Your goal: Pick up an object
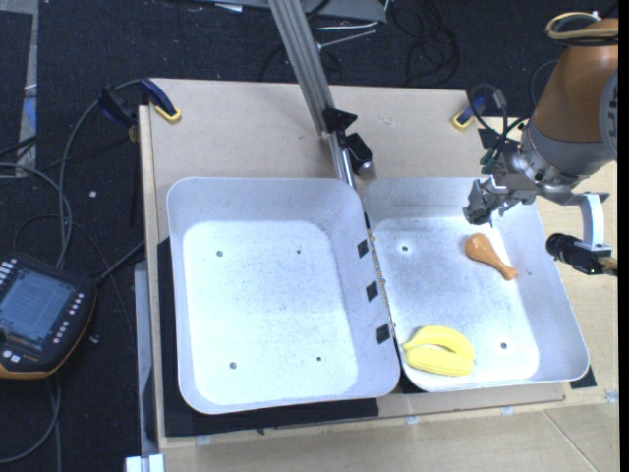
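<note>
In the right bin (432,273) lie two objects. An orange-brown drumstick-shaped toy (488,253) rests near the bin's far right side. A yellow banana-like toy (438,351) sits at the bin's near edge. My gripper (481,211) hangs over the far right part of that bin, just above and behind the drumstick's thick end. It looks dark and small from here, and nothing visible sits in it.
The left bin (265,293) lies beside the right one, joined along a middle ridge with black clips (373,288). A slanted metal post (313,67) rises from behind the bins. Clamps (157,101) hold the bench's far corners. A pendant (34,313) lies off the bench, left.
</note>
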Controlling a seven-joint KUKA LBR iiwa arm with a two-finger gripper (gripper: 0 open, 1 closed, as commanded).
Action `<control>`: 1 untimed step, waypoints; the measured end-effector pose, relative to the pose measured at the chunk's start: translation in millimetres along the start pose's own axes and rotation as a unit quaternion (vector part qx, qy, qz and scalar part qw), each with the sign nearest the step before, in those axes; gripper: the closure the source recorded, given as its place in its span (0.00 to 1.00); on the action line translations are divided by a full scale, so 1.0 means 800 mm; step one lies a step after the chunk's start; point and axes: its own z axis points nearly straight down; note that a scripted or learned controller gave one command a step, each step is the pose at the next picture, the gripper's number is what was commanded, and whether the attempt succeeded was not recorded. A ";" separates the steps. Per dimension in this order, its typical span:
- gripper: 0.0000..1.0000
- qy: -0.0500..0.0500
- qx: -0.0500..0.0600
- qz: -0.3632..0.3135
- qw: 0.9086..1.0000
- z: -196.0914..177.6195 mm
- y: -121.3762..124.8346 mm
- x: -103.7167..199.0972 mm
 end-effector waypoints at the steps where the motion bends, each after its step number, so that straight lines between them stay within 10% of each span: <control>1: 1.00 0.001 0.002 -0.002 1.000 -0.012 -0.002 0.071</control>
